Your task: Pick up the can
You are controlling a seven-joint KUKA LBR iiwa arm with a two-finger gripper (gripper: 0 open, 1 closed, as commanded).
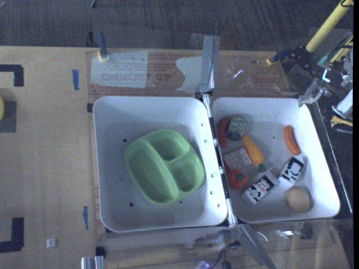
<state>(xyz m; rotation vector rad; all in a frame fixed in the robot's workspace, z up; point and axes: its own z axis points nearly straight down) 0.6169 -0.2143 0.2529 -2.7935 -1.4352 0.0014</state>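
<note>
The can (237, 126) is small, with a grey-green label, and lies in the back left part of the right bin (320, 150). A red toy piece (223, 131) touches its left side. Just in front of it lie an orange carrot (252, 149) and a pinkish packet (238, 158).
The right bin also holds a red tomato (236, 178), two black-and-white cartons (259, 188) (291, 170), an orange sausage (291, 140) and a beige ball (298, 198). A green divided plate (164, 166) lies in the left bin (112, 122). Yellow-and-black rigging (314, 43) stands at the back right.
</note>
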